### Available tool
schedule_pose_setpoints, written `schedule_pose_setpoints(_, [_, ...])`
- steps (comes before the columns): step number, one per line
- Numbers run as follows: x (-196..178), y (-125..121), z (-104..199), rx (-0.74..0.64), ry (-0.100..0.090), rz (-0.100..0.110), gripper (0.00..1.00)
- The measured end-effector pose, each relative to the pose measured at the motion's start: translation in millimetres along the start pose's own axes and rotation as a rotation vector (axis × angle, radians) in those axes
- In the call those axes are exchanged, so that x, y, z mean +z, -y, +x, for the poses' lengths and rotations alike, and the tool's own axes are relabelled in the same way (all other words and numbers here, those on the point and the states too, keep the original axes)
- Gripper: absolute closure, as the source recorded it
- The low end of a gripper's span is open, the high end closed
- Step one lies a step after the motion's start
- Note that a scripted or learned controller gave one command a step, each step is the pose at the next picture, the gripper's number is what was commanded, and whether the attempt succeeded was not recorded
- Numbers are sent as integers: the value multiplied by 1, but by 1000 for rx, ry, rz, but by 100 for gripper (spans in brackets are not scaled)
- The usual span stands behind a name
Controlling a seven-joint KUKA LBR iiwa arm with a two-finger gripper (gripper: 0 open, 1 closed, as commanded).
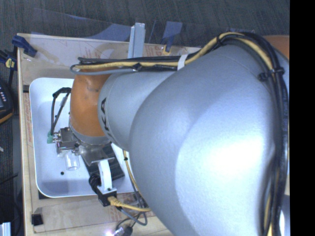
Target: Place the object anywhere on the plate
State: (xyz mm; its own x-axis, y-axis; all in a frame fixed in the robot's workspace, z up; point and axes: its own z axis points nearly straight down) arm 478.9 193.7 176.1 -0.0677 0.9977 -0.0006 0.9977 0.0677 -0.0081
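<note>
A large grey robot arm [206, 141] with an orange band [86, 104] above its wrist reaches in from 3 o'clock and covers most of the view. It hangs over a shallow white plastic bin [42, 112] that sits on a pale wooden bench [74, 215] toward 9 o'clock. The metal two-finger gripper [69, 154] hangs low over the bin's floor toward its 6 o'clock wall. Seen from above, past the wrist, it cannot be told whether it is spread or pressed together, and nothing can be made out in its grasp. A small dark speck [62, 172] lies on the bin floor just at 6 o'clock of the gripper. Where the object and the plate lie cannot be told, because the arm hides the bin's 3 o'clock half.
</note>
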Motion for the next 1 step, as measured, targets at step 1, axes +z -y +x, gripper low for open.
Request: schedule_pose_setpoints(1, [-21, 9, -88, 40, -2, -2, 100])
